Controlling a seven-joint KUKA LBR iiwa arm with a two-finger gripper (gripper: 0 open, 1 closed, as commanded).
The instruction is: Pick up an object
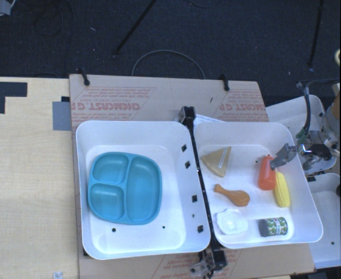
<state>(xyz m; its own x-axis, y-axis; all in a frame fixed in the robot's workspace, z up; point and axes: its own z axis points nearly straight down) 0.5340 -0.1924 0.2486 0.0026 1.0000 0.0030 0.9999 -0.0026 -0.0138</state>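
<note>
Loosely scattered, the toy foods lay apart in the right bin (309,214), giving room for a grasp. The gripper (283,156) hung at the orange carrot's (266,174) top, just beside the corn cob (282,189); whether it was open I could not tell.

Right bin's (316,228) far half lies open — carrot (266,174), corn (282,189) and can (273,226) crowd its right wall.

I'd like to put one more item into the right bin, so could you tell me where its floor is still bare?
In the right bin, floor is bare along the far wall, behind the cheese wedge and orange carrot. A smaller patch lies between the drumstick, carrot and can. The right side is crowded: carrot, corn and gripper sit close together.
</note>
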